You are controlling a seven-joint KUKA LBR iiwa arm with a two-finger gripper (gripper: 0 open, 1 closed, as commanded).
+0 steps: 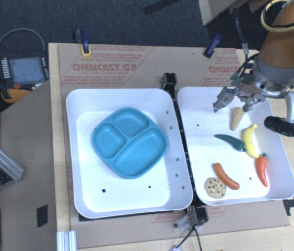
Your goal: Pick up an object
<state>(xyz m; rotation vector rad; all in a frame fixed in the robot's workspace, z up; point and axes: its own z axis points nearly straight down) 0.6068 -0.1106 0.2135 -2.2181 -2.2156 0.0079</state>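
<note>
In the right bin point(199, 114) lie a tan bread-like piece point(236, 118), a yellow banana point(250, 140), a dark green pepper point(230, 140), an orange carrot point(262, 170), a sausage point(225, 175) and a cookie point(215, 187). My gripper point(235, 102) hovers over the bin's far end, directly above the tan piece, its two grey fingers spread open with nothing between them.
The left bin point(79, 140) holds a blue divided plate point(129, 141). A black clamp point(168, 81) sits between the bins at the back. The cardboard base point(136, 61) surrounds both bins. A pendant screen point(24, 69) rests off the bench at left.
</note>
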